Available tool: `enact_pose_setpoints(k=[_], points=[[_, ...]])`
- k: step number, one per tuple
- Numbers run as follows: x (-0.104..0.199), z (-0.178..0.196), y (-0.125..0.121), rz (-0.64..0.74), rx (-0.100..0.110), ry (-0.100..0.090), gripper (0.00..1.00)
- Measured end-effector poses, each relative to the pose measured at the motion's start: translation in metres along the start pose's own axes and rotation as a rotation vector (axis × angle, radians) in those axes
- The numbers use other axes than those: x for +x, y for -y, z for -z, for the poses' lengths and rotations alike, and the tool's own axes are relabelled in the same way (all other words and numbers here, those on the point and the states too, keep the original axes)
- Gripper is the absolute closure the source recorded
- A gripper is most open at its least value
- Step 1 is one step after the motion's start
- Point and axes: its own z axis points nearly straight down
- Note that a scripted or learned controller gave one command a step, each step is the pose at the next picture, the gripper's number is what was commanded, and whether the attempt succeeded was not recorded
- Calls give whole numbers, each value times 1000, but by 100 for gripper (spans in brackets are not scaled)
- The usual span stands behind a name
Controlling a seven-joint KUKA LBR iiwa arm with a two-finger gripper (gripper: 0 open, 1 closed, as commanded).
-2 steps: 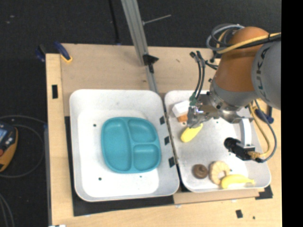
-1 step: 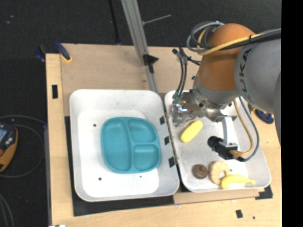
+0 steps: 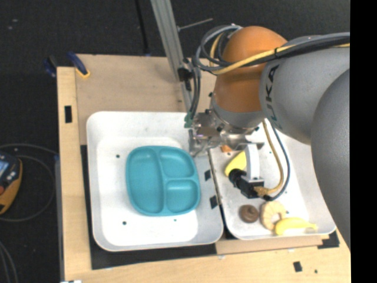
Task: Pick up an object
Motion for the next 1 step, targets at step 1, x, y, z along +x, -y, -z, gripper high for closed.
enact_pose_setpoints(k=[1], points=[[-4, 0, 0, -6, 1, 2, 0]])
